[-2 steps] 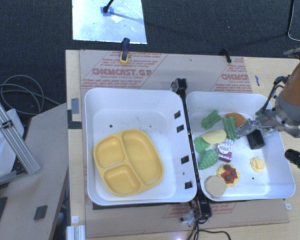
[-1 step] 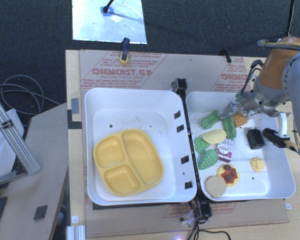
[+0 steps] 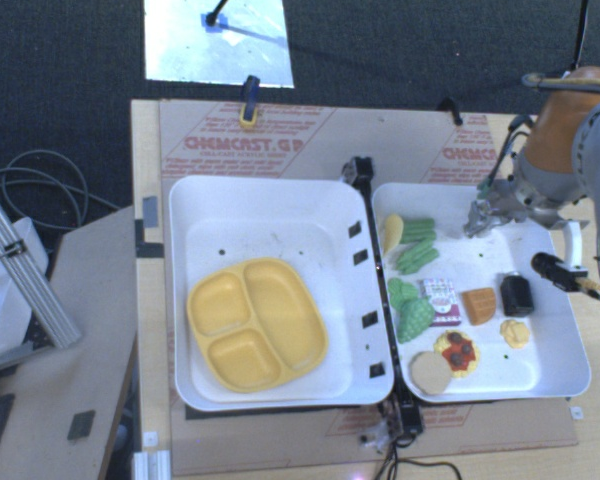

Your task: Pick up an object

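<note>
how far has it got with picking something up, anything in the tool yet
Nothing looks picked up yet. The tool sits low at the back of the right bin, with nothing seen in its grip. The toy food lies on the bin floor: the corn, the orange block, the pizza slice and the black piece. The yellow tray rests in the left bin. The grasp and lift are left.

The setting is a robotics laboratory or test cell. A grey industrial arm (image 3: 580, 158) with an orange band reaches over a tabletop (image 3: 280, 133) covered with printed board. Two shallow white bins (image 3: 270, 208) sit side by side, joined by black clips. Loose cables (image 3: 40, 193) lie on dark carpet (image 3: 60, 58). An aluminium frame (image 3: 20, 268) stands at the left. Toy food items (image 3: 420, 318) serve as test objects.
</note>
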`<action>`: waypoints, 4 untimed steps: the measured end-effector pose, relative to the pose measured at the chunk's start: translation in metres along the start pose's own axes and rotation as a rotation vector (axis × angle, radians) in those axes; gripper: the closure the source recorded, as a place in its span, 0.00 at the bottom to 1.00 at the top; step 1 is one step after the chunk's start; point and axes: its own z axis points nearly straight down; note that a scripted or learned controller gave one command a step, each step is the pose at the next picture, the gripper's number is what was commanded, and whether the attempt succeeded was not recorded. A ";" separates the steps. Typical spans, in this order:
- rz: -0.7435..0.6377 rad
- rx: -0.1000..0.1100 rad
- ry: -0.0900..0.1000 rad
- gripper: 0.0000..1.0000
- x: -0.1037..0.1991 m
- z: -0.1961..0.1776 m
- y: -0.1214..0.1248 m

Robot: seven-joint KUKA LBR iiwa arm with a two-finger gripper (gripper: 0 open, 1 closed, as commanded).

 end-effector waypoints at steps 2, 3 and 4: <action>-0.003 0.009 0.007 1.00 0.122 -0.089 -0.112; -0.002 0.012 0.007 1.00 0.190 -0.088 -0.169; -0.008 -0.001 0.008 1.00 0.284 -0.154 -0.135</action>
